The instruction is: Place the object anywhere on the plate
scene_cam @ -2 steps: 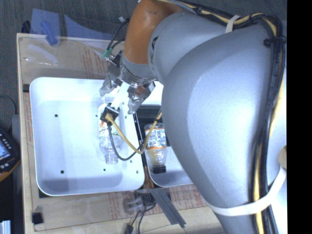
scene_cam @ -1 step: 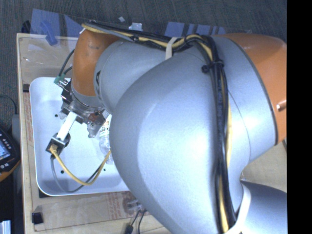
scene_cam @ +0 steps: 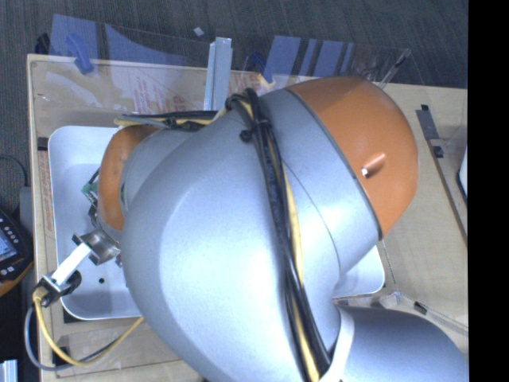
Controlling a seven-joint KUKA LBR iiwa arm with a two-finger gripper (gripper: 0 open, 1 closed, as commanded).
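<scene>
Wooden bench (scene_cam: 445, 173), white bin (scene_cam: 67, 181) at left, grey arm (scene_cam: 238, 253) covering it, jaws' state impossible to tell

Dark carpet floor (scene_cam: 238, 6) beyond the pale wooden bench (scene_cam: 421, 181).

A white bin (scene_cam: 64, 165) sits on the wooden bench (scene_cam: 445, 181); a yellow cable (scene_cam: 48, 348) loops just below the bin's near-left corner.

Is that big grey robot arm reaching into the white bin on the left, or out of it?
In. The grey arm with the orange band extends over the left shallow white bin, covering most of it.
</scene>
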